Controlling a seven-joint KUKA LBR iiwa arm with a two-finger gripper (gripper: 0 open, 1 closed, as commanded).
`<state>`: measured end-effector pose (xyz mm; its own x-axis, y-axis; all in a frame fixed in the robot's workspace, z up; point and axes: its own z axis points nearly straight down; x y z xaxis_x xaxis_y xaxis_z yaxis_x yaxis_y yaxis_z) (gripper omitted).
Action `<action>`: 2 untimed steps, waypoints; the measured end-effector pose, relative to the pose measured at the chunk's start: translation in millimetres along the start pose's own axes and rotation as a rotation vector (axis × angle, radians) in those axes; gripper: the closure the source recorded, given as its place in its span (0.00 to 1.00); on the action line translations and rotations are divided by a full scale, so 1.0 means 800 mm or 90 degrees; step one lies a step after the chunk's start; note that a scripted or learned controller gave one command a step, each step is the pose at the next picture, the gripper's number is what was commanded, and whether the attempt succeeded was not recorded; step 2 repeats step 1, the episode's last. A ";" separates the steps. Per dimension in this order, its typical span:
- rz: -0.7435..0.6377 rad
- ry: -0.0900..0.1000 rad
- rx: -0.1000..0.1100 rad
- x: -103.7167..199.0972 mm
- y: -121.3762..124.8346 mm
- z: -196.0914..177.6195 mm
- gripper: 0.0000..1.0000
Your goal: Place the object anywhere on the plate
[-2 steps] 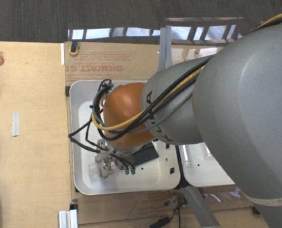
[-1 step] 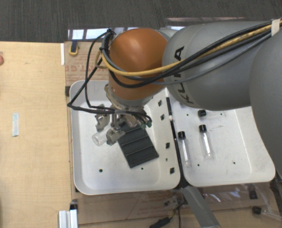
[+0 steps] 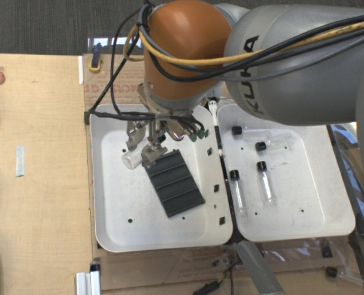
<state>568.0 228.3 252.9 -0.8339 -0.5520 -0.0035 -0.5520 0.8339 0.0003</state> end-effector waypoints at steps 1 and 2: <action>0.000 0.000 0.000 0.000 0.000 0.000 0.00; 0.000 0.000 0.000 0.000 0.000 0.000 0.00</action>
